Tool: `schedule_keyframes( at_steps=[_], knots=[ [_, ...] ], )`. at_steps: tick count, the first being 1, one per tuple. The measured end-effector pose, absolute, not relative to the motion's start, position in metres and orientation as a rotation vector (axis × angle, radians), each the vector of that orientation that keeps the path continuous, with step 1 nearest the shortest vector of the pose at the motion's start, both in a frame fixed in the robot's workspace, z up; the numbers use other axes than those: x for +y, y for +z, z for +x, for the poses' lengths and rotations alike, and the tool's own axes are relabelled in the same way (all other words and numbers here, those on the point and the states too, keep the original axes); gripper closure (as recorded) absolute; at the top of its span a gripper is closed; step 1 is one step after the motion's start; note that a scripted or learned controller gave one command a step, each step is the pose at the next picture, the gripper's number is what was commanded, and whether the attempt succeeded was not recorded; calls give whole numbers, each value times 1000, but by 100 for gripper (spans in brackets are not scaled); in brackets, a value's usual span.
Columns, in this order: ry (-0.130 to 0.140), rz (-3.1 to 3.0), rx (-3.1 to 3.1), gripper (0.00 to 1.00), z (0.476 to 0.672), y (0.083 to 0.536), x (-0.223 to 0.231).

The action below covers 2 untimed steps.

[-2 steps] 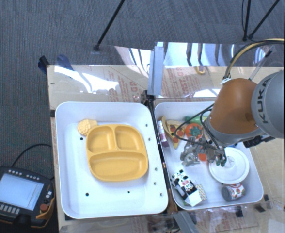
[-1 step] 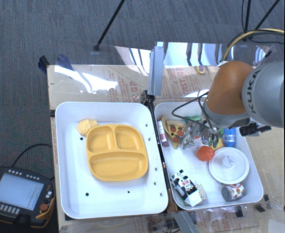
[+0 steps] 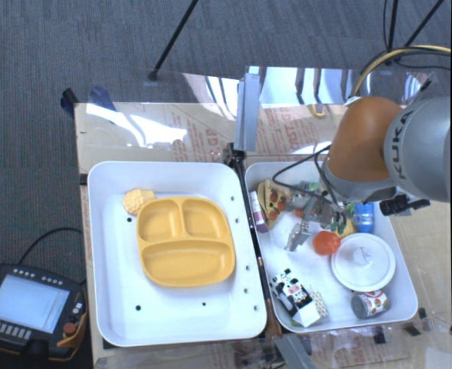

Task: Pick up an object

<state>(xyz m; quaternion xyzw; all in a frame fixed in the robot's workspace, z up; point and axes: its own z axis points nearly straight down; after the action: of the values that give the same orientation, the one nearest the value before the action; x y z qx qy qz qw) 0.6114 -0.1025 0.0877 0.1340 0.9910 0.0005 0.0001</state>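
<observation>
We're at the approach step: claw (image 3: 301,231) low in the right bin (image 3: 407,283), fingers apart, nothing between them. Next we drop and close on the red ball (image 3: 326,243) just right.

Grey arm (image 3: 430,148) lettered KUKA, orange band (image 3: 362,138), black cables, yellow hose.

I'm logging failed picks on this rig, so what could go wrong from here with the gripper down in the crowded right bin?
1. The gripper sits among tightly packed items, so closing could nudge the red tomato-like toy or the pizza slice toy rather than grasp either.
2. The white lidded bowl lies right beside the tomato toy, so it may get bumped.
3. Loose cables near the wrist could snag.
</observation>
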Motion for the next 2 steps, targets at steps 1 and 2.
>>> schedule_keyframes(
  at_steps=[1, 2],
  knots=[
    [0, 731, 3054, 0, 614, 88, -83],
    [1, 496, 3105, 0, 565, 87, -150]
  ],
)
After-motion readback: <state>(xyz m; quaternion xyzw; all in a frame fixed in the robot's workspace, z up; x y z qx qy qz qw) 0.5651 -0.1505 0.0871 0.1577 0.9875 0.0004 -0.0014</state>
